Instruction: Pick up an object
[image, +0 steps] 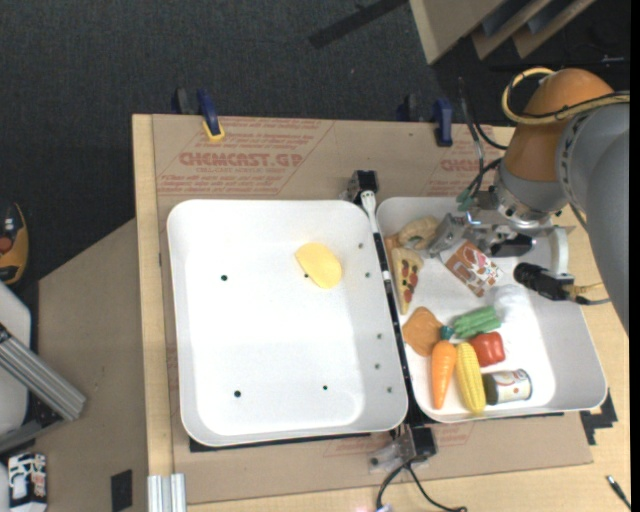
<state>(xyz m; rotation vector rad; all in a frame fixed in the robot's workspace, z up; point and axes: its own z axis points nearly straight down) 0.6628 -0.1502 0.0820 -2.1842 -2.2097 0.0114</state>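
Note:
My gripper (455, 236) hangs over the back of the right bin (572, 352). A red and white packet (473, 268) lies tilted right under and in front of it, and I cannot make out whether it is gripped. To the gripper's left sit a tan pastry (414, 234) and a pizza slice (405, 273). Toward the front of the same bin lie a brown cookie (421, 331), a carrot (442, 372), a corn cob (469, 376), a red pepper (488, 348), a green vegetable (474, 322) and a small can (507, 385).
The left bin (182, 300) holds one yellow rounded piece (319, 265) near its back right. A black divider rail (382, 270) separates the bins. Blue clamps (210, 112) hold the brown board at the back.

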